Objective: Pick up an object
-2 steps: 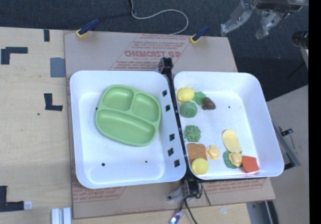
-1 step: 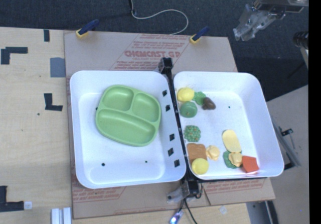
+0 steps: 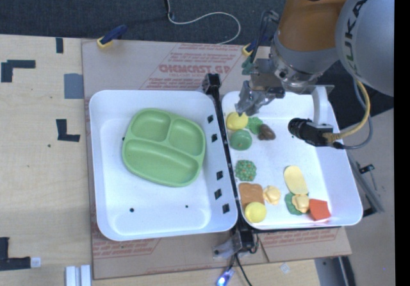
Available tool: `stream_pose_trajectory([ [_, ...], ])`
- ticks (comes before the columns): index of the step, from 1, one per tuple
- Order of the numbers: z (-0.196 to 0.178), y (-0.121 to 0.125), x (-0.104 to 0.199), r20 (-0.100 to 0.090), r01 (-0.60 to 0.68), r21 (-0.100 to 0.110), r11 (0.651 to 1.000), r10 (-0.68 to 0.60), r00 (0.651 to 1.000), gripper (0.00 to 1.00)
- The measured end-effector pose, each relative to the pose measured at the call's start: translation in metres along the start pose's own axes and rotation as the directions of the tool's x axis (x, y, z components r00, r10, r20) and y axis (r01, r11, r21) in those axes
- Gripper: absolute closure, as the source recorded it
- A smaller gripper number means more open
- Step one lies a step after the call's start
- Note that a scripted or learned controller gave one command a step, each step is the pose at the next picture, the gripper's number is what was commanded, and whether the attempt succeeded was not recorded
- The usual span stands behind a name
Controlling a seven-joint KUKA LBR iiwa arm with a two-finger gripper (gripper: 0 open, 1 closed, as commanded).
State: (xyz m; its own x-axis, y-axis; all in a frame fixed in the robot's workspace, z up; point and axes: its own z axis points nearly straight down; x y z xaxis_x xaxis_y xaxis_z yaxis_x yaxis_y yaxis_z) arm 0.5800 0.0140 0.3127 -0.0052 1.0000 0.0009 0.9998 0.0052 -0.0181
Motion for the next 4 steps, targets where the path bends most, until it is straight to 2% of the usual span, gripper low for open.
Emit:
stream_pose_trajectory([
  [1, -0.020, 0.002, -0.003, 0.001, -0.003, -0.016, 1.000, 0.003, 1.000, 1.00],
  [2, -0.029, 0.002, -0.003, 0.001, -0.002, -0.015, 1.000, 0.002, 1.000, 1.00],
  [3, -0.103, -0.054, 0.023, -0.001, 0.000, -0.024, 1.000, 0.000, 1.000, 1.00],
  [4, -0.152, -0.100, 0.030, -0.001, -0.001, -0.023, 1.000, 0.001, 1.000, 1.00],
])
